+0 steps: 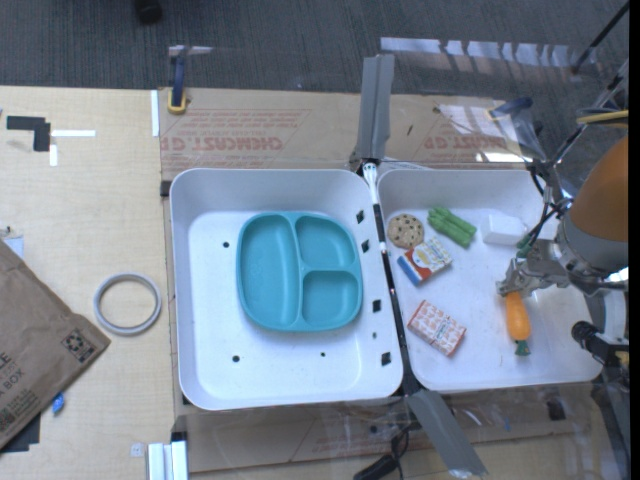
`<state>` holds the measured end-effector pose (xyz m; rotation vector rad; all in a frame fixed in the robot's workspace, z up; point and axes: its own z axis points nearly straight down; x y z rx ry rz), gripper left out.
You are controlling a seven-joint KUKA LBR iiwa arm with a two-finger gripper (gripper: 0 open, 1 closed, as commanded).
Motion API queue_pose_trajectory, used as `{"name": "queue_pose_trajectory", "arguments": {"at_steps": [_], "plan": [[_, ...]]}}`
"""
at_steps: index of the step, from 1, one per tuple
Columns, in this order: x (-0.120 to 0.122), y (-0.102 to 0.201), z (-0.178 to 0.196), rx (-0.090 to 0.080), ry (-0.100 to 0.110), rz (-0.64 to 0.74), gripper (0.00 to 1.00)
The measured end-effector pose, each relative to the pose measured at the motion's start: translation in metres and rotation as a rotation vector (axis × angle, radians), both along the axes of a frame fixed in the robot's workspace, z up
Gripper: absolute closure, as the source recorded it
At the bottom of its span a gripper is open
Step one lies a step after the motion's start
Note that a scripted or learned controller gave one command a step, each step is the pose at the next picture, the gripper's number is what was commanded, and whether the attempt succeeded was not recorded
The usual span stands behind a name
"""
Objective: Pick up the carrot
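Nearest the lower edge of the right white plastic bin (560,373): small orange carrot w/ green tip (517,324), lying roughly upright in frame, lower right. Left of it, a red-and-white patterned flat packet (436,327), tilted. Metal two-finger gripper (520,280) sits right above the carrot's top end, at or nearly touching it; fingers point down-left, but can't tell how far open or whether they grip. Carrot isn't seen between them. Further up: red/white/blue small carton (426,261), round brown cookie (405,230), green pea-pod-like piece (452,226), white block (503,230). Left white bin (190,298), mid-frame, holds a teal three-section plastic plate (299,270). Grey tape ring (127,301) on bench at left.
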<state>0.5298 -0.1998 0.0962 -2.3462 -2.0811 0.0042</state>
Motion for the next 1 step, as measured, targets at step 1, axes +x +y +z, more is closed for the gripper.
{"name": "queue_pose_trajectory", "arguments": {"at_steps": [1], "plan": [[0.0315,0.0655,0.0912,-0.002,-0.002,0.088,1.00]]}}
